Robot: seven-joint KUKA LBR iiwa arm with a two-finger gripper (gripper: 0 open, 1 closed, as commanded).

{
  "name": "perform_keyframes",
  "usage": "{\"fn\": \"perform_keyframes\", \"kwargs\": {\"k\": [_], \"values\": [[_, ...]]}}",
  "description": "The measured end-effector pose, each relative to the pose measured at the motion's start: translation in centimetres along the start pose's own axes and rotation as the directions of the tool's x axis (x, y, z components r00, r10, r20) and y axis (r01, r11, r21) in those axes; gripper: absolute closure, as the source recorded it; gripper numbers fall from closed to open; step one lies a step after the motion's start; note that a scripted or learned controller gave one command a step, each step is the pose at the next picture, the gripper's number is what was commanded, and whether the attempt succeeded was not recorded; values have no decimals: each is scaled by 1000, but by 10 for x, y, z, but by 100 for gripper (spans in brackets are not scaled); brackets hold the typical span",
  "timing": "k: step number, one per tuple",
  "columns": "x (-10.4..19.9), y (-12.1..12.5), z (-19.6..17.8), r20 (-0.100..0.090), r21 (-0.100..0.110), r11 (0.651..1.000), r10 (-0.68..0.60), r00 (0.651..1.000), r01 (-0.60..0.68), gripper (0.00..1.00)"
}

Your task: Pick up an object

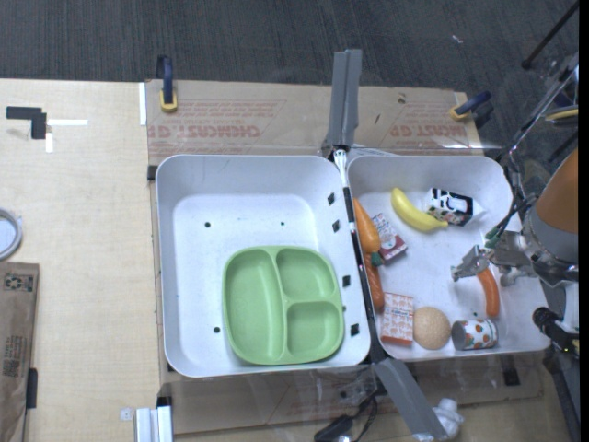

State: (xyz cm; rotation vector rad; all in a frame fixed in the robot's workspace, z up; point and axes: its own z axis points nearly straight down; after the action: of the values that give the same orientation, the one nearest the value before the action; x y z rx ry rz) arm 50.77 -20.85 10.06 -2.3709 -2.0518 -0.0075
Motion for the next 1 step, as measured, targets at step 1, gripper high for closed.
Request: {"fn": "perform_keyframes", "kwargs": {"k": [1], "values": [[0, -31, 10, 2, 4, 1000, 1, 1000, -1, 0]]}}
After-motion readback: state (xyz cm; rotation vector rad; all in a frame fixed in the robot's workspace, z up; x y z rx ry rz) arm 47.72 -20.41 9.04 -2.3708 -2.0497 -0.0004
